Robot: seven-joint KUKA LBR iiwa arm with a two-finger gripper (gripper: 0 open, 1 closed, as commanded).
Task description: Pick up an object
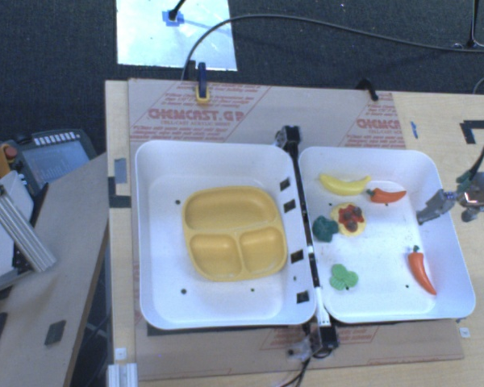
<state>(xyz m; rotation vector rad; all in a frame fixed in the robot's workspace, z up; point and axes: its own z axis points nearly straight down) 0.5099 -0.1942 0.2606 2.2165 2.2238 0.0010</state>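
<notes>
The right white bin [387, 301] holds several toy foods. A yellow banana [344, 184] lies at the back, with a red chili pepper [386, 194] just right of it. A small round pizza [349, 218] sits mid-bin beside a dark green broccoli [325, 229]. A light green leafy piece [344, 278] lies near the front. An orange carrot [421, 270] lies at the front right. My gripper [432, 208] reaches in over the bin's right rim, right of the chili and above the carrot, with nothing seen in it.
The left white bin [157, 216] holds a yellow divided plate [232, 232]. A black-clipped divider [300, 224] joins the two bins. A pendant and metal rail sit on the side table at far left [32, 192].
</notes>
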